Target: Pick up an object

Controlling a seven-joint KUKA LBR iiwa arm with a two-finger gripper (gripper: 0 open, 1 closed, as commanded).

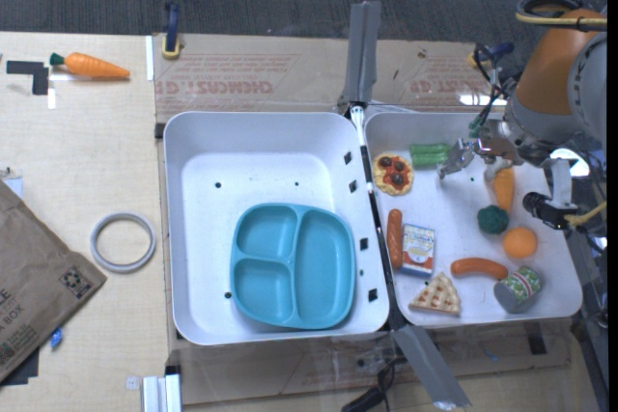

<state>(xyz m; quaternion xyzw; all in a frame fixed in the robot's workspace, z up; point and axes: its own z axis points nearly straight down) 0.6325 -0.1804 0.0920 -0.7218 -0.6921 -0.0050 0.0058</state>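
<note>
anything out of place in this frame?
One toy carrot lies on the bench at far left, outside both bins, beside a tape roll. The rest of the toy food sits in the right bin; the left bin holds a blue divided tray.

Two white bins sit side by side on the tabletop [77, 159]. The left bin [193, 150] holds a blue three-compartment tray [293, 265]. The right bin [570, 289] holds toy food: a small pizza [393, 174] at 10 o'clock, a green piece [429, 153] at 11 o'clock, a sausage [394, 237] and a small carton [418, 249] at 8 o'clock, a pizza slice [435, 295] at 7 o'clock, and an orange ball [519, 242] at 4 o'clock. The hand [462, 157] hangs over the bin near 12 o'clock. A toy carrot [89, 66] and a tape ring [123, 240] lie outside the bins.
</note>
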